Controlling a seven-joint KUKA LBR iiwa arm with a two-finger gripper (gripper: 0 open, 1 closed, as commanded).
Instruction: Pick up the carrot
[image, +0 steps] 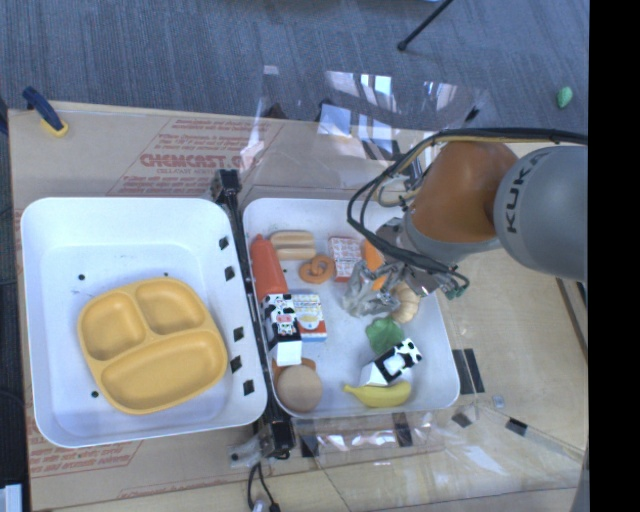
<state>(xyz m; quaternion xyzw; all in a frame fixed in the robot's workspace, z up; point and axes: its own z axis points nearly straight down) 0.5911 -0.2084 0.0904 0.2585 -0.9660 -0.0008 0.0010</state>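
A: Over right bin (440, 345), upper right corner: gripper (378, 285) down among clutter, wrist and cables blocking most of it.

B: Jaws?

A: Cannot tell, spread or pressed together. Hidden under arm (470, 195).

B: Carrot?

A: Carrot (373, 256) right beside gripper, just an orange sliver peeking out below wrist, next to small red-and-white carton (344, 256). Not confirmed between anything. No grasp claimed.

B: Risks?

A: Plenty. Crowded corner: green piece (383, 333) just below, tan lump (405, 303) touching tool area, donut (317, 268) near. Likely to pinch a neighbour instead, or shove carrot against bin wall. Tapered, smooth shape, likely to squirt out on closing. Also easy mix-up with long red-orange sausage (266, 270) along left wall, well apart from gripper.

B: Left bin?

A: Yellow divided tray (150, 345) only, irrelevant.
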